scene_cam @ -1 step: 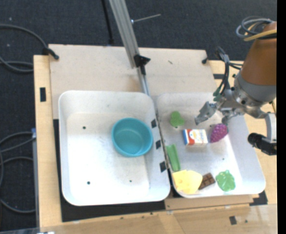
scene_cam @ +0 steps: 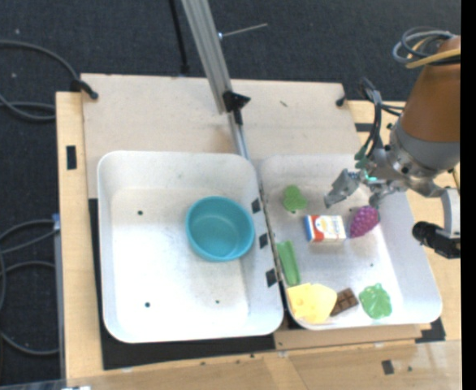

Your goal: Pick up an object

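Observation:
My gripper (scene_cam: 353,187) hangs over the back of the right bin (scene_cam: 408,287), fingers spread and open, nothing between them. Just below it lie a small white carton with red and blue print (scene_cam: 326,228) and a purple grape bunch (scene_cam: 364,219). A green round piece (scene_cam: 294,198) sits to the gripper's left. Along the bin's left wall lies a long green vegetable (scene_cam: 287,261). At the front are a yellow cheese wedge (scene_cam: 311,302), a brown chocolate piece (scene_cam: 346,301) and a green leafy toy (scene_cam: 375,300).
The left bin (scene_cam: 140,299) holds a blue bowl (scene_cam: 219,228). A slanted metal post (scene_cam: 214,59) rises from behind the bins' shared edge. Cables run across the dark floor at the left.

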Available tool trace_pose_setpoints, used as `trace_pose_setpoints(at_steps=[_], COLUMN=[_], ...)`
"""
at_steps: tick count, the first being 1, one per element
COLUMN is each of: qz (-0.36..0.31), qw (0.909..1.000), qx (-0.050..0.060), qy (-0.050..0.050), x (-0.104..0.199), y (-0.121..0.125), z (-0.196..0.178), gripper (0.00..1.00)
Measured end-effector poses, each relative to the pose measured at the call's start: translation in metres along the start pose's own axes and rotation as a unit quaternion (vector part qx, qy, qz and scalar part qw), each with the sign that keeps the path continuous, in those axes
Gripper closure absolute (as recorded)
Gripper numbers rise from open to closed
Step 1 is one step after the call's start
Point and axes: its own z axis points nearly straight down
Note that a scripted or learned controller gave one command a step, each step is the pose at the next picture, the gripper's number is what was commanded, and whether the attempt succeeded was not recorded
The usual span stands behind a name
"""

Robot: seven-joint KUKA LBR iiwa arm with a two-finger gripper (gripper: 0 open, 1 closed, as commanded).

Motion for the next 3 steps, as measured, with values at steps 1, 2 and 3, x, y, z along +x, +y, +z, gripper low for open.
trace_pose_setpoints(at_steps=[1, 2, 3], qz=[0.002, 0.003, 0.002], qw=[1.0000, 1.0000, 1.0000], qx=[0.003, 0.003, 0.002], qy=[-0.001, -0.001, -0.002], x=[0.004, 0.011, 0.009], y=[-0.009, -0.007, -0.008], z=[0.050, 0.098, 0.150], gripper=[0.00, 0.00, 0.00])
